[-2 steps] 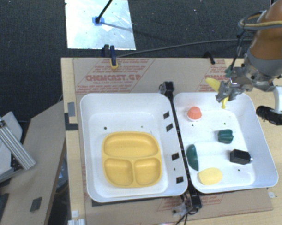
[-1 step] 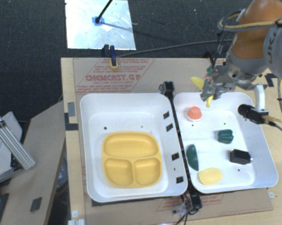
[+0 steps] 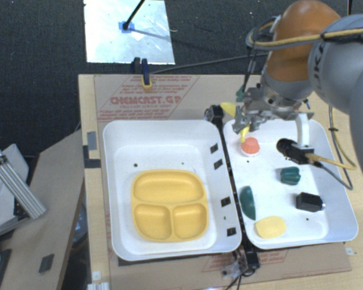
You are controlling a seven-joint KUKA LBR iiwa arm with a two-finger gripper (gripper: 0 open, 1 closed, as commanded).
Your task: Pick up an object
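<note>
My gripper [image 3: 247,125] hangs over the far left part of the right bin [image 3: 336,183]. Just below it lies a small orange-red round object [image 3: 250,147]. A thin yellow piece [image 3: 244,134] shows right at the gripper's tip, and I cannot tell whether it is held. Another yellow object [image 3: 228,109] lies at the bin's far left corner. Further forward in the same bin are a green pepper-like object [image 3: 290,175], a black block [image 3: 308,201], a dark green oblong object [image 3: 248,203] and a pale yellow flat object [image 3: 270,227].
The left bin [image 3: 122,149] holds a yellow compartment tray [image 3: 169,204]. A divider with black clips [image 3: 224,169] separates the two bins. The arm's grey and orange body [image 3: 308,42] looms over the far right.
</note>
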